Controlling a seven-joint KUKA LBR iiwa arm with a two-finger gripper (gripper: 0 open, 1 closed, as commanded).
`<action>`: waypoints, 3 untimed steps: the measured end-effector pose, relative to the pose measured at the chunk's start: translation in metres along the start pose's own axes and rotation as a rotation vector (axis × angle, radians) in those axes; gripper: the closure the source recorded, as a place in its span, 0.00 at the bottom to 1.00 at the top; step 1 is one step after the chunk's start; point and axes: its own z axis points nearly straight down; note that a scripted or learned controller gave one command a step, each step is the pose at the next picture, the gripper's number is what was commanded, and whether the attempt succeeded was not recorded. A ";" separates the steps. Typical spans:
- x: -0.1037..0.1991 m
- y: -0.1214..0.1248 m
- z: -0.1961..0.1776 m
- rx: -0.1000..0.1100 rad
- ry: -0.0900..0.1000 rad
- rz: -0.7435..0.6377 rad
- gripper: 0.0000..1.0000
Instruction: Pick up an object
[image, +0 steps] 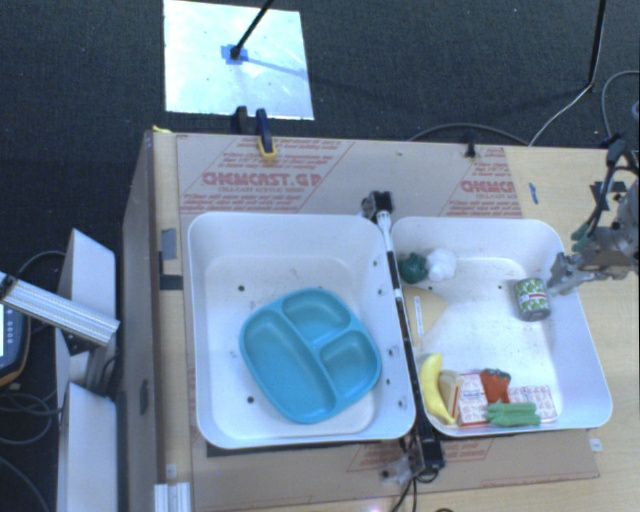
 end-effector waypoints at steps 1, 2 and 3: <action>0.026 0.050 0.099 0.003 0.001 -0.001 0.00; 0.074 0.096 0.144 0.001 0.001 -0.001 0.00; 0.070 0.129 0.172 0.014 0.002 0.002 0.00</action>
